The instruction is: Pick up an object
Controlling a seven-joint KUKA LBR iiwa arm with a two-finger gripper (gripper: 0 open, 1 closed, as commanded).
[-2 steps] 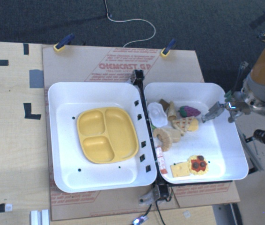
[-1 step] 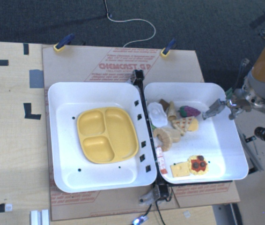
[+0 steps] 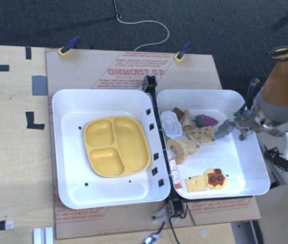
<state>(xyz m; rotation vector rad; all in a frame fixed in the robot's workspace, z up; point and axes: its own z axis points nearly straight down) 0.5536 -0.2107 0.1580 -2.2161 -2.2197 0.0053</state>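
The right bin [image 3: 246, 156] holds several toy food pieces. A purple piece [image 3: 205, 120], a tan cone [image 3: 185, 119] and a clear plastic piece [image 3: 170, 124] lie at its back left. A speckled wedge [image 3: 201, 134] sits just below them, with a tan lump [image 3: 180, 149] beside it. At the front lie a yellow slice [image 3: 196, 183] and a piece topped with red [image 3: 216, 178]. My gripper [image 3: 222, 131] reaches in from the right, low over the bin, with its tip just right of the speckled wedge. I see nothing held in it.
The left bin [image 3: 67, 116] carries a yellow divided plate [image 3: 116, 146]. A black divider with clips [image 3: 156, 136] runs between the bins. The arm's orange band [image 3: 280, 80] stands over the right bin's right rim. Cardboard lies under both bins.
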